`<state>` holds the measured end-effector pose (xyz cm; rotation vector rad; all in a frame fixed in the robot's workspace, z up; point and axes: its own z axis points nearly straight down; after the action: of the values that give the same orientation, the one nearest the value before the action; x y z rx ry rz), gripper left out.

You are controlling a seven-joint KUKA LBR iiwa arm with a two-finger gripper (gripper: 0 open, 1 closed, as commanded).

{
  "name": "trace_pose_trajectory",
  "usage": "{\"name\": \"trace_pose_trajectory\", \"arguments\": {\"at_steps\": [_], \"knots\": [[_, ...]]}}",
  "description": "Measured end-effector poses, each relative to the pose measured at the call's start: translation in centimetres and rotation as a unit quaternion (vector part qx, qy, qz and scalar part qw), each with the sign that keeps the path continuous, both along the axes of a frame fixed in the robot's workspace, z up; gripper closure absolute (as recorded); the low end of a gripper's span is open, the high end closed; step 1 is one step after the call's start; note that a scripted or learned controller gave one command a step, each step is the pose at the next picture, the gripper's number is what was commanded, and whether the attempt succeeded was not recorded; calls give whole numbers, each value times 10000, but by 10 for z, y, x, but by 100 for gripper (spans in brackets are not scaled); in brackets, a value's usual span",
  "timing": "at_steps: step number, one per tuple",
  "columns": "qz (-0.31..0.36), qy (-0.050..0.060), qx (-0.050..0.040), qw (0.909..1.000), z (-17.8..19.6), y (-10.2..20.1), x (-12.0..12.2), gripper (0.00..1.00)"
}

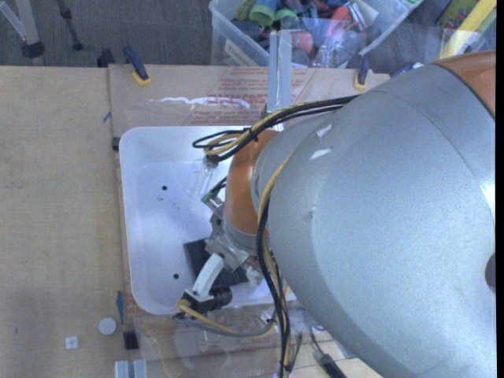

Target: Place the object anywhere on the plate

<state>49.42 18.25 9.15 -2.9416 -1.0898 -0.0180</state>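
The grey arm with its orange band (240, 187) reaches down into the left white bin (153, 227) and hides most of the bin's right half. My gripper (214, 250) hangs low over the bin's near right part, seen from behind the wrist. A small translucent piece (197, 181) lies on the bin floor just left of the wrist. Beside the wrist shows a bit of green (211, 200), and I cannot tell what it is. Two tiny dark specks (164, 187) dot the bin floor.
The arm's big grey link (386, 235) covers the right side of the bench. A clear tub of coloured toys (315, 14) stands behind the bins. Clamps (138, 68) grip the back board. A small white disc (106, 326) and little parts lie on the bench at the front left.
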Motion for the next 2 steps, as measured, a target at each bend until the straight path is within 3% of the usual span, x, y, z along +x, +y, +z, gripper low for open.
{"name": "trace_pose_trajectory", "arguments": {"at_steps": [1, 2], "knots": [[-11, 25, -10, 10000, 9, -1, -1, 100], [1365, 51, -49, 9906, 73, 43, 62, 100]]}}
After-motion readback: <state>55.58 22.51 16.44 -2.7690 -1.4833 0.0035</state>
